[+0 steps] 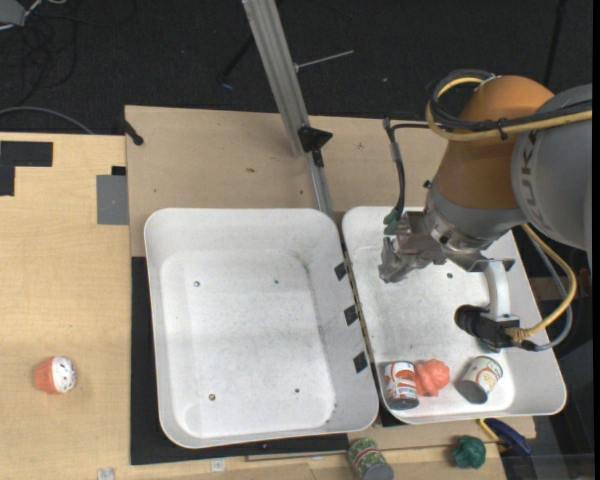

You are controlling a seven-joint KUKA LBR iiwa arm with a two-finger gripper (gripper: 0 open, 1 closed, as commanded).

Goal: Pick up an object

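My gripper [392, 268] hangs over the upper left part of the right bin [412, 320], below the orange band of the arm. Nothing shows between its fingertips. Along the right bin's front edge lie a small red-and-white can [401, 383], a pink lumpy object [433, 376] touching it, and a tilted can with a cream lid [479, 378]. These three lie well below the gripper, apart from it.
The left bin [242, 323] stands beside the right one, joined by black clips. An aluminium rail [285, 78] slants up behind the bins. On the bench lie an orange-and-white ball [55, 375], a dark can [367, 458] and a green object [469, 452].
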